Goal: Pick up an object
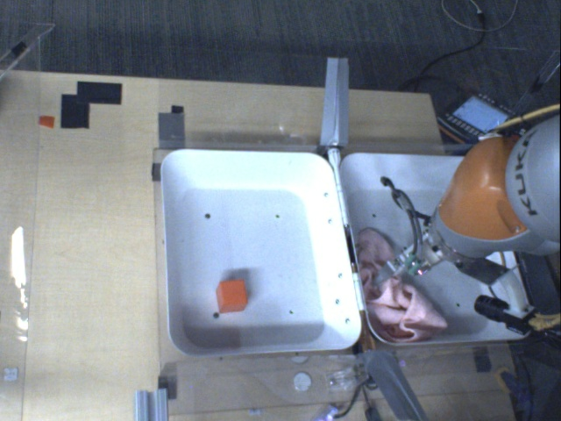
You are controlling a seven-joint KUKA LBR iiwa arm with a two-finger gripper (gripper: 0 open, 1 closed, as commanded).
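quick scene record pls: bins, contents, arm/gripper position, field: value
left bin: one orange block, near the front-left corner, lying apart from the walls
right bin: pink cloth, crumpled against the left wall toward the front
arm: reaches in from the right, over the right bin
gripper: right over the pink cloth, at its upper edge
grasp: cannot tell from this view
bench: black markers and a small orange square at the far left

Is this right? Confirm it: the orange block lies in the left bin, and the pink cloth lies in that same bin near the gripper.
Not quite. The orange block does lie in the left bin, but the camera view shows the pink cloth in the right bin, near the gripper.
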